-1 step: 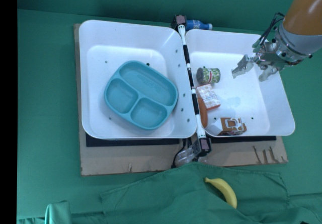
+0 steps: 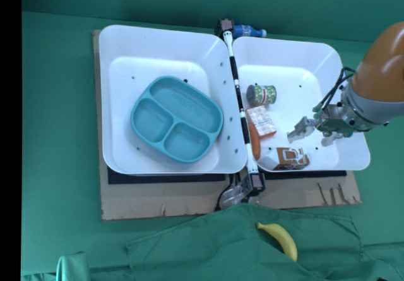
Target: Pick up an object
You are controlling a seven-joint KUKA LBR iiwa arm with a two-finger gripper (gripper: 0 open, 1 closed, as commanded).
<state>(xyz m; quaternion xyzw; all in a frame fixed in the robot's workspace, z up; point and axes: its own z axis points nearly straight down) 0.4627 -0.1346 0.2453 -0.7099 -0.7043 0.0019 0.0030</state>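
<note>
Currently my hand hangs over the right bin, toward its near right part, with its fingers spread apart and nothing between them. I judge this to be the approach step: no object has been secured yet.

Candidate objects lie in the right bin:
1. A small orange-and-white carton sits at the near wall, just below and to the left of my hand. It is the closest item.
2. A flat red-and-white packet lies near the divider between the bins, resting partly over an orange item beside the same divider.
3. A green-labelled can lies on its side farther back, near the divider.

The left bin holds a teal divided plate. A banana lies on green cloth at the front of the table, outside both bins.

Next move, as I judge it: centre my hand over the carton, keep the fingers spread, and descend so one finger passes each side. The carton sits close against the bin wall, so clearance on that side may be tight; a finger could strike the wall or push the carton instead of straddling it.
</note>
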